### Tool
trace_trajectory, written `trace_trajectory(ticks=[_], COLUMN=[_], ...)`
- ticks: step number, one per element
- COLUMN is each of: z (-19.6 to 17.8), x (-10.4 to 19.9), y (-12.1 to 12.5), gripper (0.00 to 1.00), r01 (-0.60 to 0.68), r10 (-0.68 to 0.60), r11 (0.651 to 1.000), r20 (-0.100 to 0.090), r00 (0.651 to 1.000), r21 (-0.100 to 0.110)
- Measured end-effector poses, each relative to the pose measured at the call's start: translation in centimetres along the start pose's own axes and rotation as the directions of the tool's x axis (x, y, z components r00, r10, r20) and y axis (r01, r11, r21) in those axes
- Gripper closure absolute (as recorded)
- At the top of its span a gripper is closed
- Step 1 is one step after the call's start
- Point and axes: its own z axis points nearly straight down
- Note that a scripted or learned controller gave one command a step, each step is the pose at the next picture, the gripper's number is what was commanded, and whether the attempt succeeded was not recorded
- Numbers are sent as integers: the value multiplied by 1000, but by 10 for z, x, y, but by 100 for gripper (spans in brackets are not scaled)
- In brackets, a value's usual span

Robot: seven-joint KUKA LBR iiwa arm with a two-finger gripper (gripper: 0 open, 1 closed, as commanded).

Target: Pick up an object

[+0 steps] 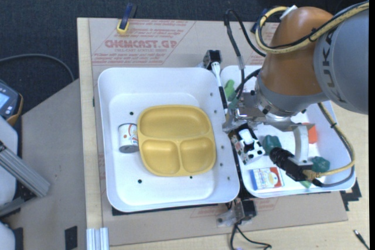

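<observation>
Hovering over right bin [343,143] | yellow tray [176,140], can [127,138] in left bin [111,96]

Two white bins [111,126] [345,181]; one yellow divided tray [176,139]; one small can [127,138]; one printed card [268,177]; two teal pieces [272,142] [321,163].

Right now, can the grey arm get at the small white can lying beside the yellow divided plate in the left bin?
Probably yes. The small white can lies uncovered on the left bin's floor, against the yellow divided plate's left edge. The arm hangs over the right bin, so it must cross above the plate.
</observation>
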Motion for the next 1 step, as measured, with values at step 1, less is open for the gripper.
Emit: trace_trajectory(ticks=[1], z=[-4], x=[7], y=[-6], gripper=[100], r01=[-2], r10=[2], r11=[1000], r20=[0], r00=[1000], r21=[-1])
